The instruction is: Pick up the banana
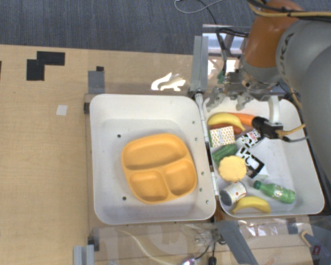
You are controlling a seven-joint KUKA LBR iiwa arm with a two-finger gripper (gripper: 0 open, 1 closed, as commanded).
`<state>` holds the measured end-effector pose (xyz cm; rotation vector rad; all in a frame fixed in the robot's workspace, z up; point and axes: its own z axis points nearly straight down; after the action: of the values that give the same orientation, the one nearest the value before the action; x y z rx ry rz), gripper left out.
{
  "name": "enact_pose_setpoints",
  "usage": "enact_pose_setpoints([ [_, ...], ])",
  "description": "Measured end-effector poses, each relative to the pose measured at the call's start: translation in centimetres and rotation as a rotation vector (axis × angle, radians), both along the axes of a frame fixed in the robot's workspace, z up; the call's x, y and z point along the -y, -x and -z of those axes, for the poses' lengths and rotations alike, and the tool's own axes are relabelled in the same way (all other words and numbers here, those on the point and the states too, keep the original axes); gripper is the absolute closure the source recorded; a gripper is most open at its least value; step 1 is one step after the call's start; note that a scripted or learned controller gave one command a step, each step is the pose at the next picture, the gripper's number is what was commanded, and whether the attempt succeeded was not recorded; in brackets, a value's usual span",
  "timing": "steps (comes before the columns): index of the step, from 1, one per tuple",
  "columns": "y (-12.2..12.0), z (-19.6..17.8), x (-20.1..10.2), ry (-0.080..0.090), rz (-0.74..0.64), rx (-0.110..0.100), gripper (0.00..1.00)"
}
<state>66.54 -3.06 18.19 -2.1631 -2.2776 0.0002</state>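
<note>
Two bananas lie in the right bin (314,173). One banana (226,119) rests near the bin's back left, next to an orange carrot (246,118). The other banana (251,204) lies at the front edge, beside a small can (234,192). My gripper (229,99) hangs over the bin's back rim, just behind the back banana, under the orange wrist band. Its fingers stand apart, open, with nothing between them.
The left bin (107,148) holds an orange compartment tray (159,167). Crowded around the bananas are a patterned box (222,134), a green vegetable (225,149), a yellow round piece (232,168), black-and-white items (251,139) and a green bottle (274,191).
</note>
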Motion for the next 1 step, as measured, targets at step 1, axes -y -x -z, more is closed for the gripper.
enact_pose_setpoints([
  [1, -0.48, -0.13, -5.32, 0.0, 0.135, 0.001, 0.0],
])
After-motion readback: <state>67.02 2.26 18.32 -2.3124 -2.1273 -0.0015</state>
